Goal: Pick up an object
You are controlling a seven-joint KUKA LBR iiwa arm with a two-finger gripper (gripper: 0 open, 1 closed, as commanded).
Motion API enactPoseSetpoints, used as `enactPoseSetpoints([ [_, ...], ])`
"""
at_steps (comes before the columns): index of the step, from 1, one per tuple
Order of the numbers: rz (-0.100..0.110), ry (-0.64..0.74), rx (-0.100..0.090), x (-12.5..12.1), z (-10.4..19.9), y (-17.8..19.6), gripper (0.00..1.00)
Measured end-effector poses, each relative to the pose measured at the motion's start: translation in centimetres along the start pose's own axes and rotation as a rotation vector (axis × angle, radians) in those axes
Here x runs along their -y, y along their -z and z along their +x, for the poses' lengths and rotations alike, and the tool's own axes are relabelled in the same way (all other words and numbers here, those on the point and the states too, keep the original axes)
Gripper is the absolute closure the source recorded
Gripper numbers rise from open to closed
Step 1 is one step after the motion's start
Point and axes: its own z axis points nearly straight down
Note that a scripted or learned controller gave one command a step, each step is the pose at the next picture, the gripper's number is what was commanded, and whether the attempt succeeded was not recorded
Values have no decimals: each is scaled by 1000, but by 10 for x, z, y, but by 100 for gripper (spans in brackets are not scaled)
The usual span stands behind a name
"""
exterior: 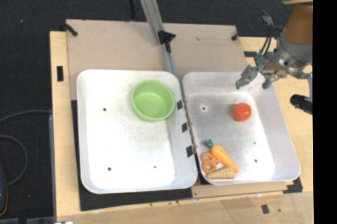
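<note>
A red tomato (242, 112) lies in the right bin (263, 165), towards its back. At that bin's front left corner an orange carrot (223, 156) lies on a pretzel (209, 162) beside a corn cob (221, 174). A green bowl (153, 101) sits at the back right of the left bin (105, 165). My gripper (257, 80) hangs over the right bin's back edge, up and right of the tomato. Its two grey fingers are spread apart with nothing between them.
A slanted metal pole (150, 4) rises from the back between the bins. A brown board (121, 44) lies behind both bins. Cables trail off the arm at the right edge.
</note>
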Motion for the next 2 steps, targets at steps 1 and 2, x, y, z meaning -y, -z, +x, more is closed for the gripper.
enactPoseSetpoints([
  [1, 1, 0, 1, 0, 0, 0, 0],
  [2, 1, -2, 2, -4, -4, -40, 0],
])
